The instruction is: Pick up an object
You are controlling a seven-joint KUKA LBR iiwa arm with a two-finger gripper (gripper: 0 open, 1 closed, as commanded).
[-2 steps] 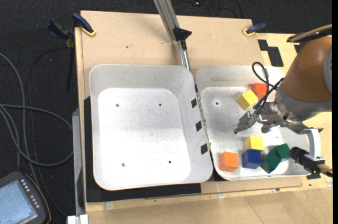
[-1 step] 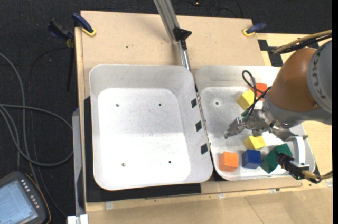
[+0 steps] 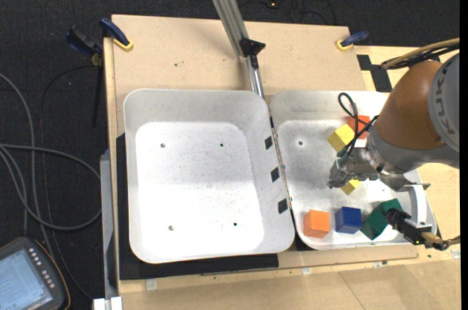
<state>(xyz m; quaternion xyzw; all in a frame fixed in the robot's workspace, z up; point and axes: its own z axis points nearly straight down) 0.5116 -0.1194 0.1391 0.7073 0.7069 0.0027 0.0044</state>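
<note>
The pincer (image 3: 344, 179) is sitting low inside the right bin (image 3: 307, 127), at the end of the grey arm with its orange band (image 3: 409, 107) reaching in from the right. Whether it is released or clenched cannot be told from this slanted view, since the wrist is covering that part. A small yellow piece (image 3: 352, 186) is peeking out just beside its tip, apparently touching it, but nothing is visibly lifted, so the pick is, by my judgement, not yet done: the descent looks finished, while closing on a thing and raising it are left.

Around it, a yellow block (image 3: 340, 137) is lying just above, with a red piece (image 3: 360, 124) partly showing beside the arm. Toward the bin's near edge, an orange block (image 3: 316, 223), a blue block (image 3: 349, 219) and a green block (image 3: 378, 219) are lining up in a row. The left bin (image 3: 194, 169) is sitting alongside on the tan surface (image 3: 190, 53).
</note>
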